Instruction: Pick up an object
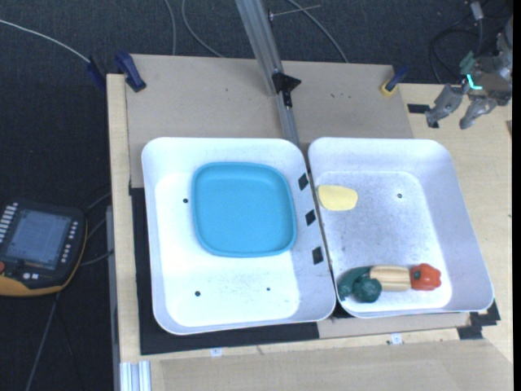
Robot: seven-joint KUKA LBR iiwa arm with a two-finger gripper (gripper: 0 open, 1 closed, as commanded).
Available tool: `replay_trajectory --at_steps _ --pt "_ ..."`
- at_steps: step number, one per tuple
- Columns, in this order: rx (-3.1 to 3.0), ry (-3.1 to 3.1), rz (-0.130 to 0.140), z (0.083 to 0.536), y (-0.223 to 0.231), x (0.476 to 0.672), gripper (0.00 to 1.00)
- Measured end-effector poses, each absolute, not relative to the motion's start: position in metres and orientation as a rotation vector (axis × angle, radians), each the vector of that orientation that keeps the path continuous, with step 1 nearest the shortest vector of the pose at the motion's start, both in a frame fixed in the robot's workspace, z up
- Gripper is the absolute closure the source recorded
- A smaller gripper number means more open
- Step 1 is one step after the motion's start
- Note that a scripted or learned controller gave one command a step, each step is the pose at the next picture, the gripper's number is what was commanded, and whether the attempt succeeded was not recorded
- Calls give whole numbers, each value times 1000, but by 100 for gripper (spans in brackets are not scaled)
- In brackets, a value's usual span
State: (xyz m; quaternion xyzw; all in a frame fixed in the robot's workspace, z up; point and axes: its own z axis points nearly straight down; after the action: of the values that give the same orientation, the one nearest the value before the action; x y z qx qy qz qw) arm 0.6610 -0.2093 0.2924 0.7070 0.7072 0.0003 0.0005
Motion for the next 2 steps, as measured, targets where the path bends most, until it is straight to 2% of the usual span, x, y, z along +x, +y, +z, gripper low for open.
replay_trajectory --at_steps 1,2 --pt "2220 2221 1 292 -209 661 0" --pt "2224 2224 -3 234 -210 652 0"
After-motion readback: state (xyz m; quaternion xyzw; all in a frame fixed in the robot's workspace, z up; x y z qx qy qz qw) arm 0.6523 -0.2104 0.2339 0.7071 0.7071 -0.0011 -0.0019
